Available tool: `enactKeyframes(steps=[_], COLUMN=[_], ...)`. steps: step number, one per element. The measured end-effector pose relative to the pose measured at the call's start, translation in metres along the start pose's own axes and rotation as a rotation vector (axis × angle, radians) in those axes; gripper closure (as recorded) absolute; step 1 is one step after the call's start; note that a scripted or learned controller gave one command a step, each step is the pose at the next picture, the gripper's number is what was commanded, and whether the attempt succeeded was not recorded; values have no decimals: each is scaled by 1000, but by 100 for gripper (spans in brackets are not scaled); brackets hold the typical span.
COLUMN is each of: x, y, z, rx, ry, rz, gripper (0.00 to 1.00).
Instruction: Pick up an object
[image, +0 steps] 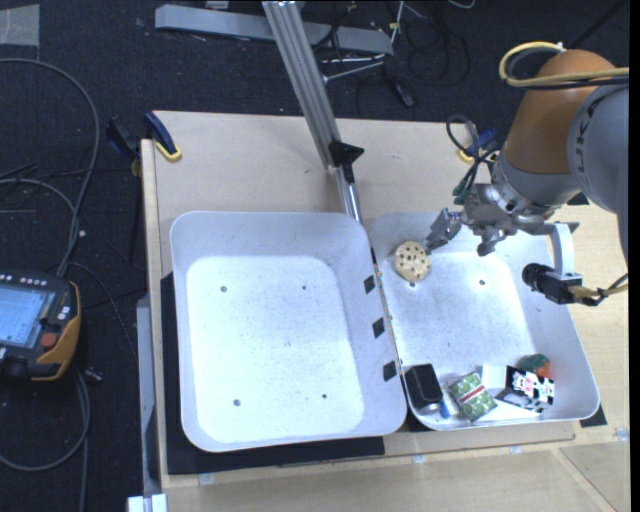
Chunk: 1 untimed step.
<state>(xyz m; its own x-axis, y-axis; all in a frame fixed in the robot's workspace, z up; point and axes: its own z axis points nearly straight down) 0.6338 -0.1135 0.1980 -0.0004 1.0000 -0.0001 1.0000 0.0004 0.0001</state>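
Observation:
A beige speckled ball (411, 261) lies in the right bin (490, 310), close to its back left corner. My gripper (463, 238) hangs over the back of that bin, just right of the ball and a little above it. Its two dark fingers are spread open with nothing between them. Along the bin's front edge lie a black block (422, 384), a green patterned packet (470, 393) and a black-and-white patterned toy (529, 388).
The left bin (200, 240) stands beside the right one, and their walls meet at a ridge with black clips (380, 325). A slanted metal rail (310, 90) crosses the back of the bench. The arm's orange band (545, 105) looms at the upper right.

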Motion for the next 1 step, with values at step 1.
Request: enactKeyframes(steps=[1], x=[-48], y=[8], z=[112], rx=[6], ry=[1], rz=[3], gripper=[0])
